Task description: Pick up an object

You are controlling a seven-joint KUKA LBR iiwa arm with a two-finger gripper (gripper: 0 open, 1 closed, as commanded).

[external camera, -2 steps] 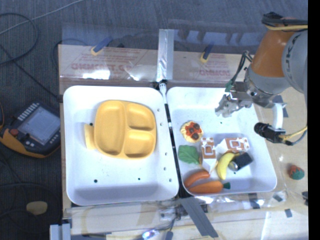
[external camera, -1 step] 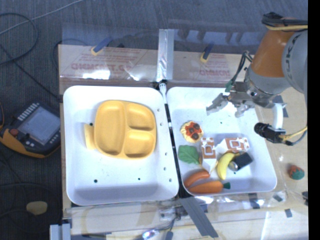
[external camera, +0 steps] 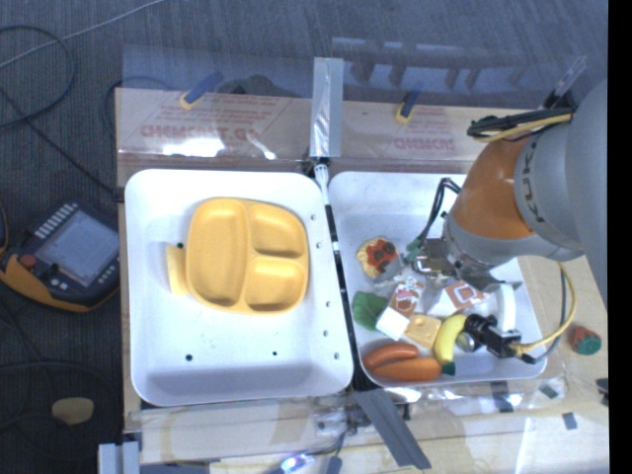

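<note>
Camera view: arm low over the right bin's toy food.

The pincer (external camera: pixel 456 286) sits in the right bin (external camera: pixel 395 200), lower right of the frame, just above a cluster of small items; whether it is apart or together I cannot tell. Just below it lie a banana (external camera: pixel 449 339), a yellow cheese wedge (external camera: pixel 423 330) and a hot dog (external camera: pixel 400 360); a green leaf piece (external camera: pixel 368 307) and a round pizza-like piece (external camera: pixel 377 255) lie to its left. The left bin (external camera: pixel 158 363) holds a yellow divided tray (external camera: pixel 247 255). A handheld pendant (external camera: pixel 64 255) lies off the desk at far left.
</note>
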